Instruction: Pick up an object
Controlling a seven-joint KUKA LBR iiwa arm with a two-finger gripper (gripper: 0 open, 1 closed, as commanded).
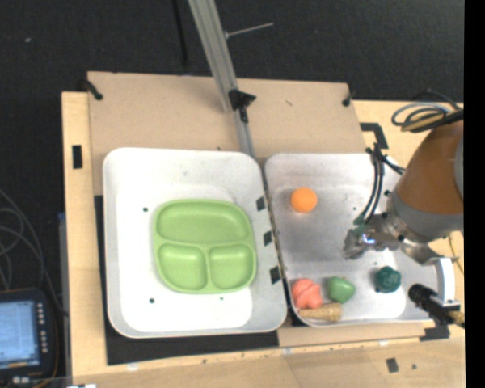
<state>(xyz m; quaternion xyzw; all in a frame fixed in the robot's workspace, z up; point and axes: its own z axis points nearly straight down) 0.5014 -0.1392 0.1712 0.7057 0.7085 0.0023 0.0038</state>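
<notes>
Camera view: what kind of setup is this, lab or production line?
Most likely a robotics lab grasping bench, not a line. Two shallow white bins sit on a plywood bench; a green compartment tray and small toy-like items such as an orange ball serve as test objects, under a grey-and-orange arm.

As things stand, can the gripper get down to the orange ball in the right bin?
Probably yes. The orange ball lies alone on bare bin floor, apart from the other toys, and the gripper hovers in the same bin with nothing between them.

Tabletop surroundings, off the task

A pale wooden tabletop [81,241] carries a grey metal pole [214,43] slanting over its far edge; a small lit screen [12,330] sits beyond its near-left corner.
</notes>
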